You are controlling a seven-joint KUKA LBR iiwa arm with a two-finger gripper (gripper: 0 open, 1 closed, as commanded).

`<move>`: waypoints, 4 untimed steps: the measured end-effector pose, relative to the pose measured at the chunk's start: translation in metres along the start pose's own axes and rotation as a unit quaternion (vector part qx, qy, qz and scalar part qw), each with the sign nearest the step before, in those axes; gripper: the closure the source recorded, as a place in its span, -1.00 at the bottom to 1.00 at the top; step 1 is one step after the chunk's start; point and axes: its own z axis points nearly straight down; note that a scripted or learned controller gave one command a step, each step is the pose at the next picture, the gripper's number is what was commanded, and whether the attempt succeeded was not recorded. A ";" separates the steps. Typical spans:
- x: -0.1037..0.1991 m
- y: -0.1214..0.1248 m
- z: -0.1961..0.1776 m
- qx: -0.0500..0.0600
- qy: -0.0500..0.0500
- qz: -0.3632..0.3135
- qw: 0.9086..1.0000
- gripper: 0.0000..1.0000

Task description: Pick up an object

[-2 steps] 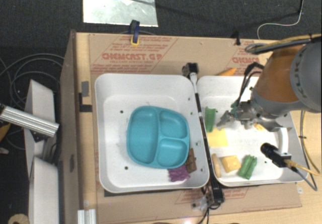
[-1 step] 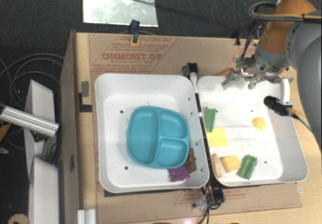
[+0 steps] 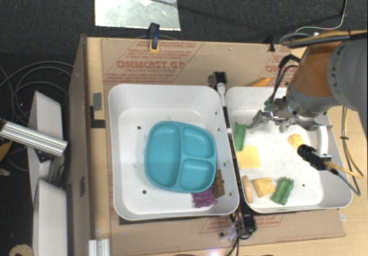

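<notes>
The arm hangs over the right bin (image 3: 339, 191) in the approach stage, with nothing lifted yet. Its fingers (image 3: 270, 115) sit low beneath the wrist, too small and shadowed to tell whether they are apart or together.

The likeliest target, judging by nearness, is the green block (image 3: 240, 136), which lies just below and to the left of the fingers, against the bin's left wall. It is a short, upright-lying bar, bright green and matte.

A yellow square (image 3: 249, 157) lies just beyond it, farther from the fingers. The next move calls for shifting slightly toward the block, lining up across its narrow width, then descending.
</notes>
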 end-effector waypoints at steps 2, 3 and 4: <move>0.003 0.083 0.046 -0.009 -0.002 -0.003 1.000 -1.00; 0.017 0.007 0.048 -0.003 -0.001 0.000 1.000 -1.00; 0.015 -0.059 0.050 -0.001 -0.001 0.001 1.000 -1.00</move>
